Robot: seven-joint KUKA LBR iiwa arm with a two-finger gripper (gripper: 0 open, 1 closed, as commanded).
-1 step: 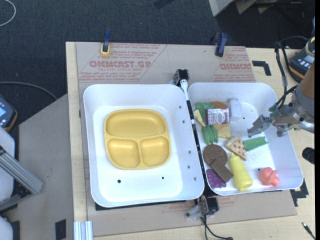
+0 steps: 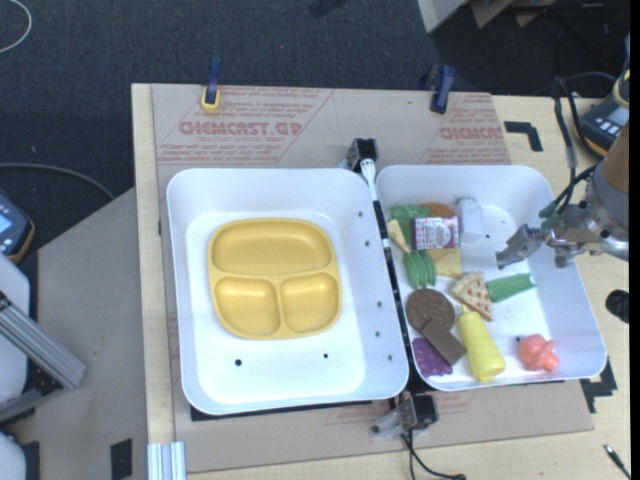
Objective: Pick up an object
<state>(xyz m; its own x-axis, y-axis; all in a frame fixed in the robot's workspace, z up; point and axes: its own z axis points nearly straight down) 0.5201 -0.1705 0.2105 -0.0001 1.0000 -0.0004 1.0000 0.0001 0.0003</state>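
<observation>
The gripper [image 2: 527,243] is seen over the right bin [image 2: 570,298], its fingers spread with nothing between them. A green toy piece [image 2: 510,287] (elongated, lying flat) is found just below its tips. Other toy foods are piled toward that bin's left. A yellow divided plate [image 2: 272,276] is held in the left bin [image 2: 190,268].

Bright, even light from above my bench.
The bins [image 2: 190,268] glare nearly blown-out white, with soft, short shadows under their rims. My claw [image 2: 540,243] looks a little blurred, as do the toys beside it. The floor [image 2: 100,28] behind stays dim, and the corners look soft.
</observation>
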